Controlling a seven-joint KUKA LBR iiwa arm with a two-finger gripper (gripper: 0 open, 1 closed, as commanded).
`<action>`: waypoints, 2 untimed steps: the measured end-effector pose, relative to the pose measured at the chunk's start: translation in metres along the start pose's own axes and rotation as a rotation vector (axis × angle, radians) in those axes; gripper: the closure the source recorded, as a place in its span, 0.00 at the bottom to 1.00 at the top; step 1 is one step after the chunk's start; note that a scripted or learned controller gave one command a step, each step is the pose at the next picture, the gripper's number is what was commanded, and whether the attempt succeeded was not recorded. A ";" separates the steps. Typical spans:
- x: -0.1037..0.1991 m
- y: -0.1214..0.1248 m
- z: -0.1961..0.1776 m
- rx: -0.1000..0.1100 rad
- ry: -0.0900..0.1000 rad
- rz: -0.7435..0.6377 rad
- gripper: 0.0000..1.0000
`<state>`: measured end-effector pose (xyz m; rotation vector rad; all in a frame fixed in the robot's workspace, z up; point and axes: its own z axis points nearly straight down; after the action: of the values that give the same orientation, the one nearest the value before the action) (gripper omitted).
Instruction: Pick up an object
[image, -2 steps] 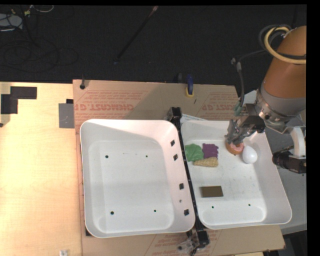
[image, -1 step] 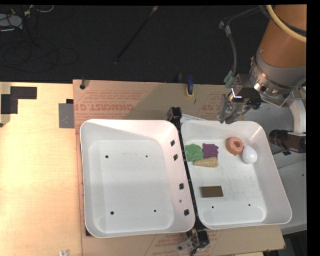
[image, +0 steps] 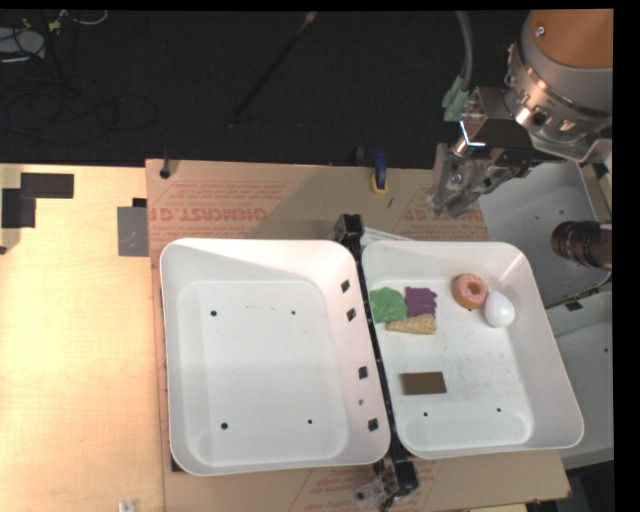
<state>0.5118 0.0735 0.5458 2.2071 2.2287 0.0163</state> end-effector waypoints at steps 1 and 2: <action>0.055 0.014 0.009 0.014 -0.004 0.004 1.00; 0.116 0.021 0.010 0.013 -0.005 0.005 1.00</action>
<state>0.5313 0.1896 0.5368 2.2167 2.2280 -0.0034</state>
